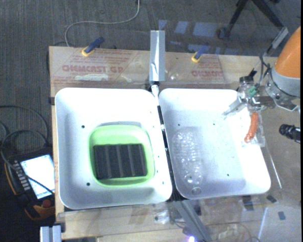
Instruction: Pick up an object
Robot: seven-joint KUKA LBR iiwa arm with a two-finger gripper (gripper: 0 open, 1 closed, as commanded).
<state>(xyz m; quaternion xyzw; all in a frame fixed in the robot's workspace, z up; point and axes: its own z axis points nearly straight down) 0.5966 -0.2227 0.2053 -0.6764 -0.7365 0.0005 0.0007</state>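
A clear, ribbed plastic bottle (188, 156) is seen lying lengthwise on the smooth floor of the right white bin (217, 185), near that bin's left wall. A light green, rounded-square container with a dark slatted insert (121, 160) is seated in the left white bin (76, 135). The claw (246, 101) is positioned above the right bin's far right corner, well apart from the bottle. An orange, elongated item in clear wrap (251, 127) is seen just below the claw. The claw's opening cannot be told.

Robotics lab: clamped bench (65, 67), white bins (70, 105), floor cables (20, 116), office-chair base (252, 4)
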